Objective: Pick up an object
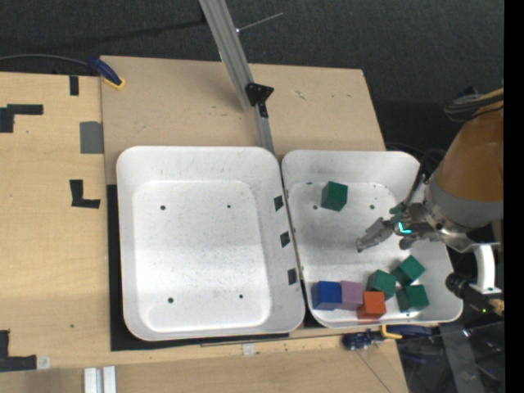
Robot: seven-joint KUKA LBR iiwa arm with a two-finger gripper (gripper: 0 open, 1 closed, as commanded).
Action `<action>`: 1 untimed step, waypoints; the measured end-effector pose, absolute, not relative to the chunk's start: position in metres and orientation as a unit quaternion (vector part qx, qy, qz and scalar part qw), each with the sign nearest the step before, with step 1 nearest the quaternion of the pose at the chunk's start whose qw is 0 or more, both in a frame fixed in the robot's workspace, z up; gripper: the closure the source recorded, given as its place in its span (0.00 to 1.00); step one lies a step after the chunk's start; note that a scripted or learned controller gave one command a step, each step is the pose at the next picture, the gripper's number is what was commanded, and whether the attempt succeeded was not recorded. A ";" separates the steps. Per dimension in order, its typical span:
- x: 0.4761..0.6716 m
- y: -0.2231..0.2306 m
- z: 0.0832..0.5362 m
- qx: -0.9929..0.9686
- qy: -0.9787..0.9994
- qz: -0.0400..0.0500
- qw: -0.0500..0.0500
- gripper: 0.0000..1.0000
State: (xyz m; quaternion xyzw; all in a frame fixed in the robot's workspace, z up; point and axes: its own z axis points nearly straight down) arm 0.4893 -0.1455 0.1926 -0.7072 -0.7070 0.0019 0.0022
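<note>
Currently: pincer low in right bin, nothing gripped

Nearest the camera, along the front wall of the right bin point(352, 160), lies a tight cluster of blocks: a blue cube point(327, 294), a pale purple cube point(351, 294) touching it, an orange cube point(373, 304) just beside that, and three green cubes point(382, 282), point(413, 297), point(409, 267) packed toward the front right corner. Several of these touch or overlap one another.

Further back, the pincer point(378, 232) sits over the bare middle floor of the same bin, with its fingers point(370, 237) spread a little and nothing between them. It is apart from every block: the front cluster lies nearer the camera, and a lone green cube point(334, 196) stands beyond it, near the back wall.

Judged step: approach or descent, with no grasp made. The next move calls for bringing the spread fingers astride one block and pressing them together on it. The lone green cube looks the cleaner target, having free space on all sides; the crowded front group risks a finger landing on a neighbour.

The left bin point(131, 170), beside the right one, shows only dark marks on its floor. Both bins rest on the counter point(180, 97); a grey metal bar point(225, 31) crosses it at the far side.
</note>
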 end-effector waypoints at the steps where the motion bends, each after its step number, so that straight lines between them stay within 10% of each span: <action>1: 0.490 -0.145 0.194 -0.707 -0.708 0.001 0.001 0.00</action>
